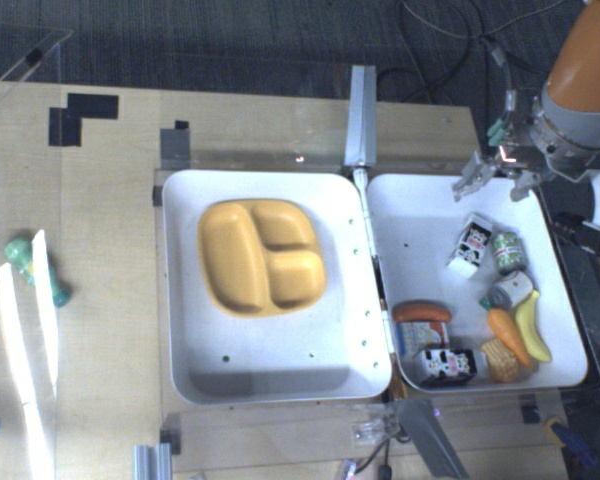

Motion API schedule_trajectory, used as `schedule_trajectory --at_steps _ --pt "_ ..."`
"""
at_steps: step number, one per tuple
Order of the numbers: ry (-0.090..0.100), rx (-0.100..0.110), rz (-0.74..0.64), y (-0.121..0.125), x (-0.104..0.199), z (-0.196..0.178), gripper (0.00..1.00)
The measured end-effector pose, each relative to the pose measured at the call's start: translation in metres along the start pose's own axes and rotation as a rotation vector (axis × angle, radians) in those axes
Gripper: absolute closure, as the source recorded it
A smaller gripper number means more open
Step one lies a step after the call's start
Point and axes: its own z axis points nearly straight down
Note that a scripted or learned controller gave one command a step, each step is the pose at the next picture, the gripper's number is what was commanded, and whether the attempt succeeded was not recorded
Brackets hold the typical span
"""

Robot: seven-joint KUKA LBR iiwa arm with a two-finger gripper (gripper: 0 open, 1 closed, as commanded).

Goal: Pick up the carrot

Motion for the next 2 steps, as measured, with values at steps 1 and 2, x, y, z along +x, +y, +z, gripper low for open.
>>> schedule_trajectory --at_steps 1,2 --pt "-0.001 0.0 -0.008 -0.02 -0.049 0.053 0.0" --pt "-0.009 -0.015 -0.173 -0.091 -0.094 0.147 0.0"
